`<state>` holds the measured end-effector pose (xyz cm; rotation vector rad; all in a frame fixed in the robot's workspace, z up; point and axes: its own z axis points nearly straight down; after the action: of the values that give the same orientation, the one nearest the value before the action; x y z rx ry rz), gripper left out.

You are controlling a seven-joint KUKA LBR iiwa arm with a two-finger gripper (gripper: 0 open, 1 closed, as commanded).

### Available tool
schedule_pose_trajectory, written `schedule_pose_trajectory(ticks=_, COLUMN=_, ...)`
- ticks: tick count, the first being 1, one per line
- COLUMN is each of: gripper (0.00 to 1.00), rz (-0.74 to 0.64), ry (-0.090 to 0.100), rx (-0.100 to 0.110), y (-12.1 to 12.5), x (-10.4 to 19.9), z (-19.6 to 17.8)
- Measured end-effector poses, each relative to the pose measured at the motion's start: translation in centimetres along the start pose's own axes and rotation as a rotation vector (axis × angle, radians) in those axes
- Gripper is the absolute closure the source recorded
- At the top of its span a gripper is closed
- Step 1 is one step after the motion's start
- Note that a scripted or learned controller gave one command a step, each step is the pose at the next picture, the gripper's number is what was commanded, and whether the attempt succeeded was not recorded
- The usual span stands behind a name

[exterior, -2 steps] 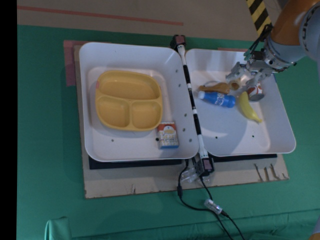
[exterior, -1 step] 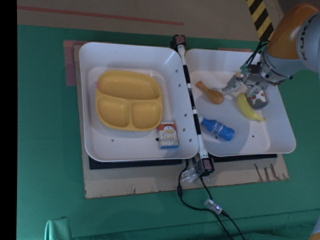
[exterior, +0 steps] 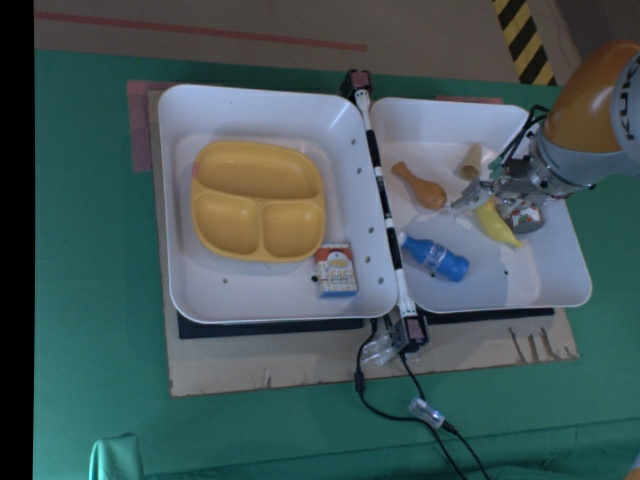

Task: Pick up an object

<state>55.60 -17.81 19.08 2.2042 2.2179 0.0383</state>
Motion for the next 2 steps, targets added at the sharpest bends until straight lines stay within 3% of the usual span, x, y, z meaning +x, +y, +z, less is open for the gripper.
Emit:
schedule_pose_trajectory(ticks=1, gripper=1.00, rz=0.008, ry=-0.014, rx=-0.013, y=0.2, x=-0.6, z=-1.5)
schedule_pose_trajectory(ticks=2, gripper=1.00, rz=0.012, ry=-0.015, rx=0.014, y=2.2, x=-1.0, z=-16.1)
